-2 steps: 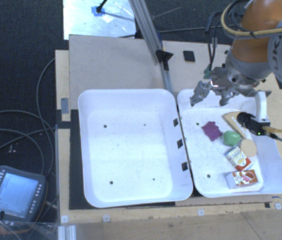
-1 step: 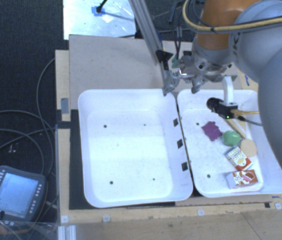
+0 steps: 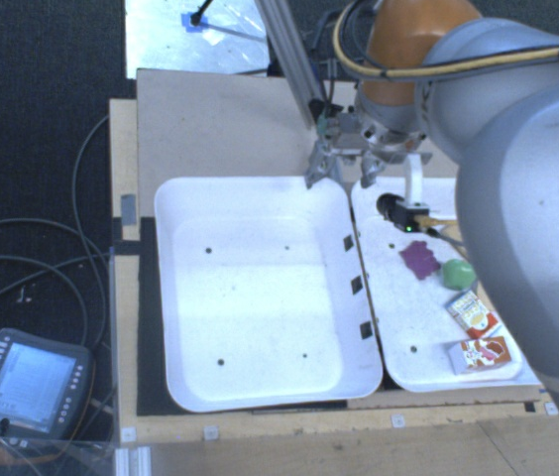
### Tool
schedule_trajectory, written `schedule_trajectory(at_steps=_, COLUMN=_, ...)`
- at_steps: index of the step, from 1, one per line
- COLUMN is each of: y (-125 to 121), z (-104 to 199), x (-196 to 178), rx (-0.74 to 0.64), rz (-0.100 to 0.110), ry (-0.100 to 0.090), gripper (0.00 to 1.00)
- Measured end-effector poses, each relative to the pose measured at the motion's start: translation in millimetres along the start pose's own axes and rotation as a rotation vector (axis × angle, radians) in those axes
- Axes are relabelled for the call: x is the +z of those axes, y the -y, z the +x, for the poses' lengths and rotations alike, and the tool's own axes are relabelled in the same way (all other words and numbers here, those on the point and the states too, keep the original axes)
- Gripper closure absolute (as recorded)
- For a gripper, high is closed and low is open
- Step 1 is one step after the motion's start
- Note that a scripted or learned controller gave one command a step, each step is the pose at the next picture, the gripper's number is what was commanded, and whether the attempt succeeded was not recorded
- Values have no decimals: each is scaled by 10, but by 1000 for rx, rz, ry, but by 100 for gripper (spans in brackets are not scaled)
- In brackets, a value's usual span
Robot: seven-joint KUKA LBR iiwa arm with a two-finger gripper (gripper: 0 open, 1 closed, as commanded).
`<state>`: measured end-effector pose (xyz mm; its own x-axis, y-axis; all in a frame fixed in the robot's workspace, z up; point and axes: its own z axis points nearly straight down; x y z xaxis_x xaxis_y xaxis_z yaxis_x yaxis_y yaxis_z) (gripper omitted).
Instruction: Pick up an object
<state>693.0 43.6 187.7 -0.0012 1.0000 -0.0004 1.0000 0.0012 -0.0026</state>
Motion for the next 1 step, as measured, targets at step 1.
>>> schedule_trajectory(at_steps=1, y=1048, z=-144, x=-820, rx=2, rz=-11, ry=-2, gripper=0)
